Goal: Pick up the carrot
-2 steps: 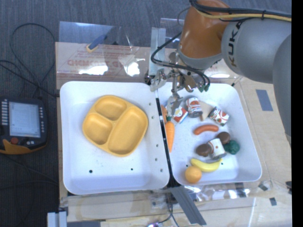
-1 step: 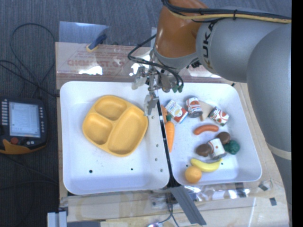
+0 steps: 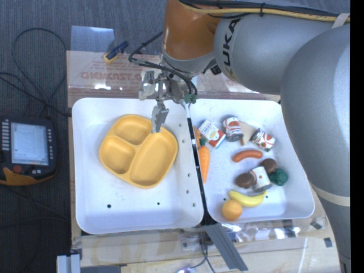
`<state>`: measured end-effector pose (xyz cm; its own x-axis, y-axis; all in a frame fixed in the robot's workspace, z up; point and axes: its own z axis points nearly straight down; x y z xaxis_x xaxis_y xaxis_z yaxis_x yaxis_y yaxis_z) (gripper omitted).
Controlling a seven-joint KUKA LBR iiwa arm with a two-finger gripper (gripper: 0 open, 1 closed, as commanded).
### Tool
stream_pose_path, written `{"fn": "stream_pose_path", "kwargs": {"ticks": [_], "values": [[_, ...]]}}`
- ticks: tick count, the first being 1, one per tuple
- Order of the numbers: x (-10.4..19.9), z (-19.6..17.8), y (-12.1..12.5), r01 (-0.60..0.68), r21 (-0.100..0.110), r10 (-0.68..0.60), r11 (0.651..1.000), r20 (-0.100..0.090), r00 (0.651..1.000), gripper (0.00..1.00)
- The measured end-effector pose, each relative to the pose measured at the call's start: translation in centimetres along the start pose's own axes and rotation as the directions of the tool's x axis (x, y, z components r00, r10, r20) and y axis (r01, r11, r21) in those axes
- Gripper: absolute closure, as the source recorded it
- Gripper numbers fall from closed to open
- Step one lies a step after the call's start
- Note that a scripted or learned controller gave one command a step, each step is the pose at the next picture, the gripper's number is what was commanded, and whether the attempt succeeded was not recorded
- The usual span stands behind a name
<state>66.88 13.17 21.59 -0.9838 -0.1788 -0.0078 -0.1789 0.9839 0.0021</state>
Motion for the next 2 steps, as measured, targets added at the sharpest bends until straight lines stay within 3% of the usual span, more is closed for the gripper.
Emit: {"fn": "stream_pose_path", "kwargs": {"ticks": [1,2], "values": [[-1.0,10.1,2.7,0.064,0.004,-0.064,0.998,0.018,0.998,0.0],[2.0,4.5,9.7,0.19,0.0,-0.19,0.982,0.002,0.982,0.0]]}}
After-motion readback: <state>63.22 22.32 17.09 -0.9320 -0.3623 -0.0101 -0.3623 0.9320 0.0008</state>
